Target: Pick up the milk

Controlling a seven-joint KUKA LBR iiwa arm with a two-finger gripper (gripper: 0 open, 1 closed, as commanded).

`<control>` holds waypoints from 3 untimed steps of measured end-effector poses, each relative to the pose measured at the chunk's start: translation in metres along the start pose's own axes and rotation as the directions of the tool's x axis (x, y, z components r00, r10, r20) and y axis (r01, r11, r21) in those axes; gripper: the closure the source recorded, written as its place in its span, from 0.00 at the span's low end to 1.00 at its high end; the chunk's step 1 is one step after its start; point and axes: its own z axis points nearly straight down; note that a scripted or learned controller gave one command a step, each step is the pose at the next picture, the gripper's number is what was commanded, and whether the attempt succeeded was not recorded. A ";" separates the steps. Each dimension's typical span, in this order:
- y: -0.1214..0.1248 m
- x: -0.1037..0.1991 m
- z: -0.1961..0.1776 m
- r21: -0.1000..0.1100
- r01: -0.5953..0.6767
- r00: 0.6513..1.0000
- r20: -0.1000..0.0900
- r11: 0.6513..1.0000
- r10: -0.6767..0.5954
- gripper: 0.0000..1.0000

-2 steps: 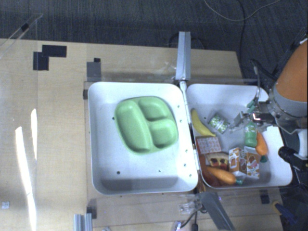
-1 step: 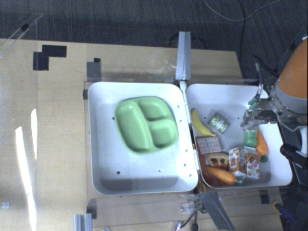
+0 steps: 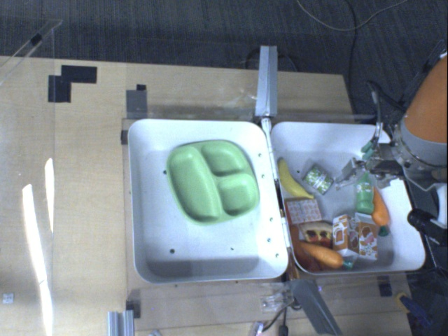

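Overhead, the pincer [image 3: 364, 165] hangs in the right bin [image 3: 329, 135], near that bin's far right side, with the grey arm [image 3: 427, 135] and its orange band cut off by the picture's right edge. Whether the pincer is released or clenched cannot be told; its metal parts blur together. Just below it lies a green bottle [image 3: 365, 196], with a carrot [image 3: 380, 210] touching its right side. The milk [image 3: 351, 234], a small carton, lies near the bin's front wall beside a hot dog [image 3: 315, 233] and a second carrot [image 3: 320, 255], all packed closely. A banana [image 3: 290, 180] hugs the left wall, and a green can [image 3: 318, 180] sits near it. The bin's rear part is bare. The left bin [image 3: 150, 187] holds a green divided tray [image 3: 212, 180], with open white floor around it.
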 end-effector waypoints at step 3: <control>-0.012 -0.015 0.156 -0.015 0.255 0.967 0.003 0.967 -0.255 0.00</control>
